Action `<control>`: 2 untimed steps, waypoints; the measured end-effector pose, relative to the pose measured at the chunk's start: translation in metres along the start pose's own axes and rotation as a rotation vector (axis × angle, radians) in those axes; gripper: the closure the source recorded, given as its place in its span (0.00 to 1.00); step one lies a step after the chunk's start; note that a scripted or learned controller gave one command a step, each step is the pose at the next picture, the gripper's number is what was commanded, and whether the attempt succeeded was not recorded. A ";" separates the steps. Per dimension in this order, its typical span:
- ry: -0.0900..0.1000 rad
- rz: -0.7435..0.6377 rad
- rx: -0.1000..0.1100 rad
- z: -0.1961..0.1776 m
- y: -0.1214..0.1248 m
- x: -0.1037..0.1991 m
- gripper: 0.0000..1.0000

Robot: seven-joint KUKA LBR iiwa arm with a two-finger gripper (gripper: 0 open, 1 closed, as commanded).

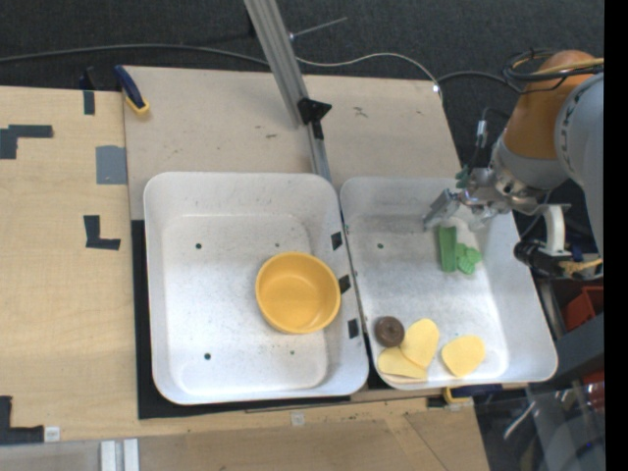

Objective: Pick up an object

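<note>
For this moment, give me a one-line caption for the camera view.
Gripper poised over a green object in the right bin; yellow bowl sits in the left bin.

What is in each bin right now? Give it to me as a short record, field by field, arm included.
left bin: one yellow bowl, upright, near the bin's right side
right bin: green object, brown round piece, three yellow chips at the near edge
arm: reaches in from the right, gripper above the right bin's far half
gripper and green object: gripper sits just over the green object; a grasp cannot be confirmed
</note>
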State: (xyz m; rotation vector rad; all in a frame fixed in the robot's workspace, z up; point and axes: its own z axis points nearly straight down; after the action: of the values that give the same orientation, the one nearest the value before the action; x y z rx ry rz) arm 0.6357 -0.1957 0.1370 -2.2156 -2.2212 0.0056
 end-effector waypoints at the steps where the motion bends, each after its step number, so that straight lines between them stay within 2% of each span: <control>1: -0.002 -0.001 -0.003 0.051 0.000 0.001 0.00; 2: -0.002 -0.002 -0.004 0.039 0.000 0.002 1.00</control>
State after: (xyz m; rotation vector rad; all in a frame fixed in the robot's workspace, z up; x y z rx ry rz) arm 0.6359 -0.1939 0.0984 -2.2167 -2.2259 0.0033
